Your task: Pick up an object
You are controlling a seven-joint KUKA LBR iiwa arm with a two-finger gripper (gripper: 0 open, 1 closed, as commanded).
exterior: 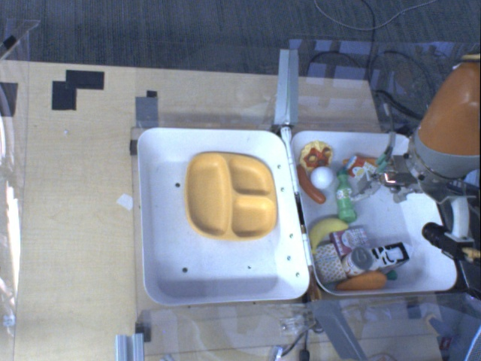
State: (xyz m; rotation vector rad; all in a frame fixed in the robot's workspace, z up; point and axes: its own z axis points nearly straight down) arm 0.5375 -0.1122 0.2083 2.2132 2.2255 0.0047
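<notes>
Near edge of the right bin (pixel 443 280): carrot (pixel 362 281) lying along the front wall, touching a waffle-patterned piece (pixel 328 262). Just behind, a can (pixel 361 258) on a red-white packet (pixel 348 241), with a black-white carton (pixel 391 255) beside it to the right. Yellow lemon-like fruit (pixel 328 229) behind the packet, by the left wall. Further back, green bottle (pixel 345 198), upright-ish, next to a white ball (pixel 322 177) and a red sausage (pixel 312 187). Far corner: yellow-red wrapper (pixel 316 155), orange-white box (pixel 361 165).

Gripper (pixel 373 187) low over the mid-right bin, just right of the bottle; cannot tell its state, nothing seen clamped.

Left bin (pixel 158 224): yellow divided tray (pixel 229 195) in the centre.
</notes>
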